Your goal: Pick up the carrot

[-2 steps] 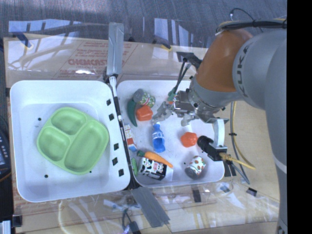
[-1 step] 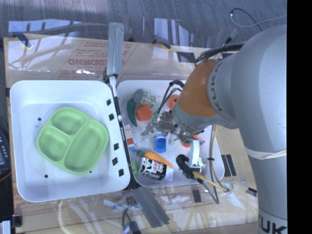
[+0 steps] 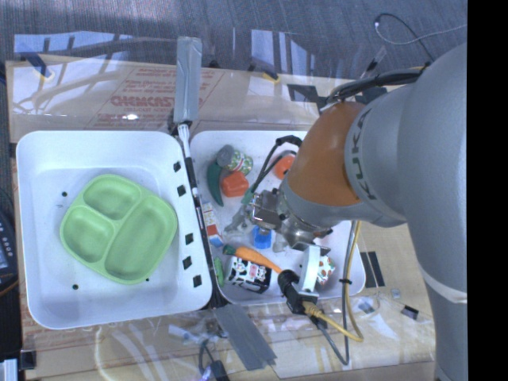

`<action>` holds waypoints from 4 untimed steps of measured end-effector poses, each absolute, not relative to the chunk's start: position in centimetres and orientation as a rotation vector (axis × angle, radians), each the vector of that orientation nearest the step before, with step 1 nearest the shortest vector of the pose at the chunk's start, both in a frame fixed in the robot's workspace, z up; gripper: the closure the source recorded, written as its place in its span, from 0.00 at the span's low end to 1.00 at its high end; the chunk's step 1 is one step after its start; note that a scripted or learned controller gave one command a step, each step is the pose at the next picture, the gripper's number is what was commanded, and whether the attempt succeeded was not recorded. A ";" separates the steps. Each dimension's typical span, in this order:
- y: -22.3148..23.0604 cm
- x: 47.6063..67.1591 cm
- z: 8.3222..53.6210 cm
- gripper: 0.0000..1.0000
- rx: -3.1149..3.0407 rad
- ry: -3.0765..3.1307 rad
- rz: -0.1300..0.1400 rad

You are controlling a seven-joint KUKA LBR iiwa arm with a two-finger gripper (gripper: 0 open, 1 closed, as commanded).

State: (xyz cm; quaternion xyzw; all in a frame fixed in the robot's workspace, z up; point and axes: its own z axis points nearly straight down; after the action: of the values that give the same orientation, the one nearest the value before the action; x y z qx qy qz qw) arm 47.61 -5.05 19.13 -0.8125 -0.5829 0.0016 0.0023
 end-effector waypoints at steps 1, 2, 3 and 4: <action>0.3 47.7 19.1 0.00 -2.577 -1.792 0.003; -3.7 47.6 19.0 0.00 -1.992 -2.421 0.006; -3.9 47.6 19.0 0.00 -1.642 -2.668 0.006; -4.5 47.7 20.2 0.00 -1.593 -2.708 0.000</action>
State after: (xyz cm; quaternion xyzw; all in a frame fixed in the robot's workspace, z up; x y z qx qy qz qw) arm 47.72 -4.48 20.23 -0.5071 -0.8619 0.0001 -0.0001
